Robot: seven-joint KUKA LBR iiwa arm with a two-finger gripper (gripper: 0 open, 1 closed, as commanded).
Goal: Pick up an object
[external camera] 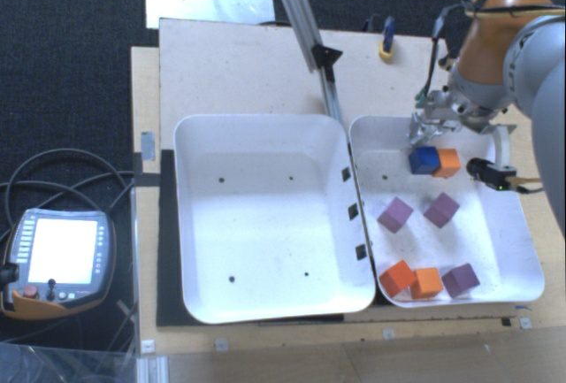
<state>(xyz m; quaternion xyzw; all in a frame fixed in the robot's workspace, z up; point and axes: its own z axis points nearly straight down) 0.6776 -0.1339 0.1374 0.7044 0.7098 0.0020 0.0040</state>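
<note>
Looking down at a slant on a bench bearing two shallow white bins side by side. Reaching in from the right, a grey arm (531, 63) with an orange band, ending in a claw (431, 132) hanging over the far end of the right bin (522, 266). Impossible to tell whether released or clenched; nothing visibly caught in it.

Sitting just below the claw, nearly touching it: a blue block (424, 160), the likeliest thing to pick up. Pressing against that block's right side: an orange block (447, 164). Lying nearer the camera than the claw, well apart from it: two purple blocks (395, 215) (440, 210) in the middle of the bin. Farther still, clustering at the near rim: two orange blocks (397, 277) (426, 283) and one more purple block (460, 279). Lying to the claw's left: the left bin (190, 195).

Doing this step well, as a judgement: centring over the blue block, then closing across the two faces not shared with the orange neighbour, since squeezing along the touching side risks catching both or pushing one away. Descending straight, avoiding the bin wall close behind.
</note>
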